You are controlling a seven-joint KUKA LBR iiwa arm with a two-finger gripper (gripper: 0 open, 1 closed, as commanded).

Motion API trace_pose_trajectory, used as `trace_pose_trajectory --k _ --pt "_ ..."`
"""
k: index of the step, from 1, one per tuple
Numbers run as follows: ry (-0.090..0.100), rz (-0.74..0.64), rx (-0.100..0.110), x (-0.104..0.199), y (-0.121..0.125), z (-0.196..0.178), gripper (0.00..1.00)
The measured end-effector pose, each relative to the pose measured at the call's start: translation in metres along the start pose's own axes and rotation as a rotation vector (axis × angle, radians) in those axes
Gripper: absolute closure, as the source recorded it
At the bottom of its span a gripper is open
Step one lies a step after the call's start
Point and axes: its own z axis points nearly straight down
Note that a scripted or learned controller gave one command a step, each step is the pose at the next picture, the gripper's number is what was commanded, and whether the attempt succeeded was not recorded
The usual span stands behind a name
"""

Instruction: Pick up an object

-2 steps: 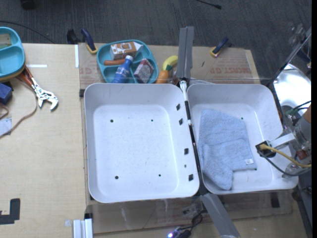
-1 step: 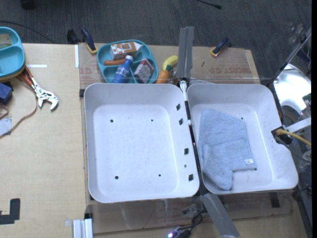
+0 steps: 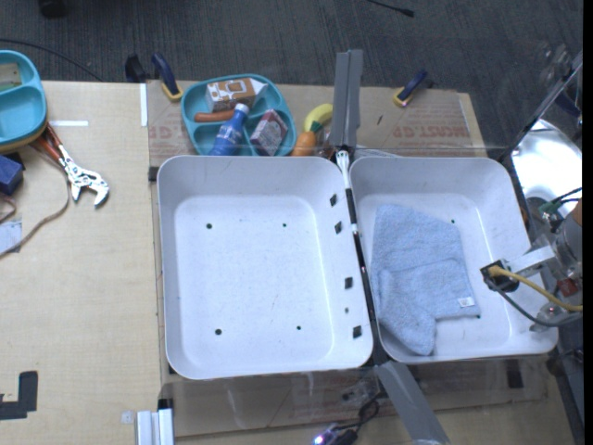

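Note:
A pale blue-grey folded towel [image 3: 422, 274] lies flat in the right white bin [image 3: 491, 188], filling its middle and front left. My gripper [image 3: 560, 272] hangs at the right rim of that bin, right of the towel and apart from it, partly cut off by the edge of the view. Nothing shows held in it. The left white bin [image 3: 185, 276] sits beside the right one.
Behind the bins a teal tray [image 3: 198, 119] holds several toy food items, with a banana [image 3: 318, 117] and a carrot [image 3: 305, 144] beside it. A wrench [image 3: 82, 180] and a teal bowl [image 3: 18, 100] lie on the wooden table at the left.

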Motion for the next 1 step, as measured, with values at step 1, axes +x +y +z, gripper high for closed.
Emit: trace_pose_trajectory --k 1 --pt "0.002 -0.005 -0.002 0.0008 0.0004 -0.0646 0.00"
